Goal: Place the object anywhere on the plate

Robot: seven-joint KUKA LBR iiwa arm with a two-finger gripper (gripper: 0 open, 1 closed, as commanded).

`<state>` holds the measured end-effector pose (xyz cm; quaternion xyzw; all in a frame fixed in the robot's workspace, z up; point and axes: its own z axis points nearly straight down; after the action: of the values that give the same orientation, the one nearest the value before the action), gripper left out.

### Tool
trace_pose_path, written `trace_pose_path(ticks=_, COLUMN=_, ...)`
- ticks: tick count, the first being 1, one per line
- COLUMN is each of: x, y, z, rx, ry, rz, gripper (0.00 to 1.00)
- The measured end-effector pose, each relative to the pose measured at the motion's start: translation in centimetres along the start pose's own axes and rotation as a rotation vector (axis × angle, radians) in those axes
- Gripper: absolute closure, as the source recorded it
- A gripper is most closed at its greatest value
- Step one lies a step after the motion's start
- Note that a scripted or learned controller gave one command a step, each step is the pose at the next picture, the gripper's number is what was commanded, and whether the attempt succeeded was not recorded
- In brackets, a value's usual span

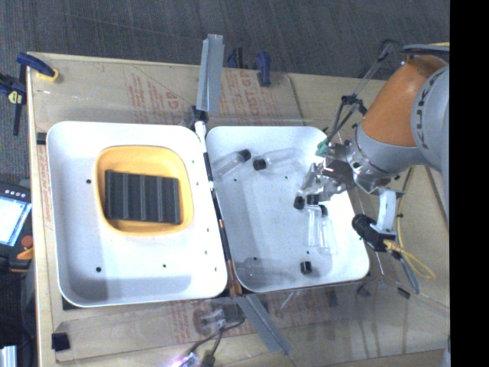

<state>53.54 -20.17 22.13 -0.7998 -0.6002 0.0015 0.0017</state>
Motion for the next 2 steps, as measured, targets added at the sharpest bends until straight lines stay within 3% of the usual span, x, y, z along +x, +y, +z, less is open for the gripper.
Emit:
trace_pose_path(ticks=1, x=8.3, y=0.9, z=1.6, rx=0.002, ry=0.001, rz=-0.138, gripper=1.00)
trace_pose_path(ticks=2, x=13.4, y=1.9, z=2.7, rx=-0.002, ry=0.000, rz=-0.204, gripper=1.00)
